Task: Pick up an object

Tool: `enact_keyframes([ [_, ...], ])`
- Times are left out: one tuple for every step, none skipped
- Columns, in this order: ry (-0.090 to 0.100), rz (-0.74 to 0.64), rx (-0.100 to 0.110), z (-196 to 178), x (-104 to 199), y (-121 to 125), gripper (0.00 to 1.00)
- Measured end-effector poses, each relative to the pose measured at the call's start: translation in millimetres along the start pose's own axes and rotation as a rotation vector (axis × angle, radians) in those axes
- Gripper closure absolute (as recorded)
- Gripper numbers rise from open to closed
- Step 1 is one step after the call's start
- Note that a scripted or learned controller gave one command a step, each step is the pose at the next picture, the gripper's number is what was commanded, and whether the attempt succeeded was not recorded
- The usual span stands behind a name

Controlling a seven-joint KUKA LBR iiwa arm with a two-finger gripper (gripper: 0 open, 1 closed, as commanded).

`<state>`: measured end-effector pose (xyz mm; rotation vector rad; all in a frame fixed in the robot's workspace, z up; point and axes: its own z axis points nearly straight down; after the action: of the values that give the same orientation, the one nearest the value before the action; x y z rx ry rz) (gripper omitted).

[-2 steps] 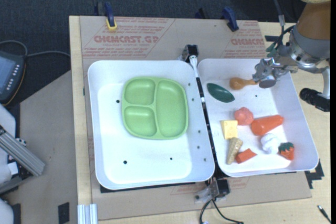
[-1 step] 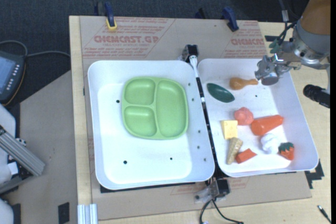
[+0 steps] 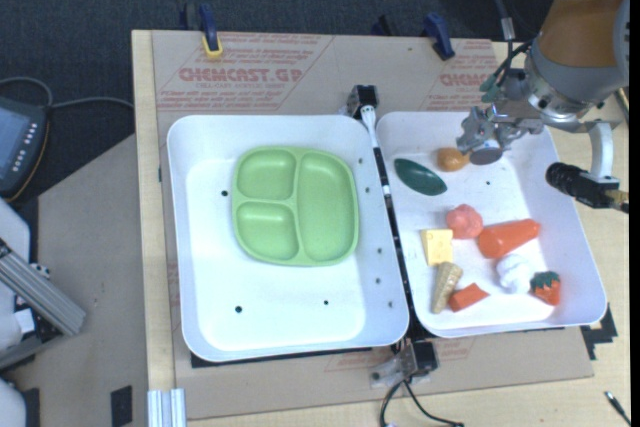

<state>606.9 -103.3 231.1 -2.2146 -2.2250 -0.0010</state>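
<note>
a brown board bench top (image 3: pixel 300 65) printed with red lettering carries two shallow white bins side by side, their inner rims touching: the left bin (image 3: pixel 200 305) and the right bin (image 3: pixel 580 255). blue clamps (image 3: pixel 208 23) grip its far edge.

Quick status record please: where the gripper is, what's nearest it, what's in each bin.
gripper: over the far end of the right bin
nearest item: small orange piece, beside the gripper
grasp: cannot tell
right bin, other items: dark green leaf, pink ball, carrot, yellow cube, strawberry
left bin: green divided plate
</note>
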Motion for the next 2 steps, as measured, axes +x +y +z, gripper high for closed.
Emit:
enact_keyframes([
  [0.0, -0.001, 0.002, 5.9, 56.4, -6.1, 1.0],
  [0.0, 0.001, 0.003, 16.1, 107.1, -26.5, 1.0],
])
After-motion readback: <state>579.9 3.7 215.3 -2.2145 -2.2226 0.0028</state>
